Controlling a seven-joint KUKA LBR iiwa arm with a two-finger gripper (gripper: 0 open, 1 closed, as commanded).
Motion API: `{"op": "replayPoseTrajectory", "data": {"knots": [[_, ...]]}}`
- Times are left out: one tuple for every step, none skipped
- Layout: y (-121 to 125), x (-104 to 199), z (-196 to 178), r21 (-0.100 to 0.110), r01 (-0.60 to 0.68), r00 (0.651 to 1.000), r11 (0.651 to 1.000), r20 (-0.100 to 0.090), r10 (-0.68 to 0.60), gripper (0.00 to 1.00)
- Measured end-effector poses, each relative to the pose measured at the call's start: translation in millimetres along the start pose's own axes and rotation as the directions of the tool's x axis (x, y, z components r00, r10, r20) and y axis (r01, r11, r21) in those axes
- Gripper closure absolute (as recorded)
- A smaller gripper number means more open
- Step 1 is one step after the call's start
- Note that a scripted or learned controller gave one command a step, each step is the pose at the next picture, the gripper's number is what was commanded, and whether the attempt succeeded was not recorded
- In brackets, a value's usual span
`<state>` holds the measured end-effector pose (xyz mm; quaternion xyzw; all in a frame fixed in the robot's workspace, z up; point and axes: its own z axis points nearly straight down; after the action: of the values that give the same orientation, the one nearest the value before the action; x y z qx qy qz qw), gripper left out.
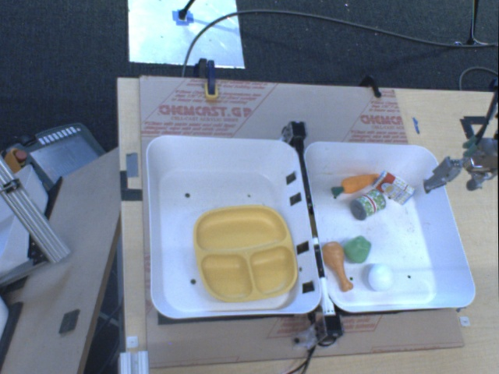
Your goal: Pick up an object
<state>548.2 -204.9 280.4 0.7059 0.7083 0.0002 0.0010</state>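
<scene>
Pincer at the right rim of the right bin, above its upper right corner; finger state impossible to tell; nothing seen between the fingers. Just left of the pincer, inside the bin: small carton, then orange carrot and grey can, can touching carton. Farther down and left of the pincer: green piece, drumstick beside it, white ball below. Well left of the pincer: left bin bearing a yellow divided tray. Both bins side by side on the desk.
</scene>
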Motion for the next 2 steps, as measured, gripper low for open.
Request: {"op": "replayPoseTrajectory", "data": {"knots": [[6.2, 7.8, 48.3, 0.003, 0.002, 1.0, 1.0, -0.002, -0.002, 0.0], [7.6, 7.4, 89.9, 0.003, -0.001, 1.0, 1.0, -0.001, 0.001, 0.0]]}}
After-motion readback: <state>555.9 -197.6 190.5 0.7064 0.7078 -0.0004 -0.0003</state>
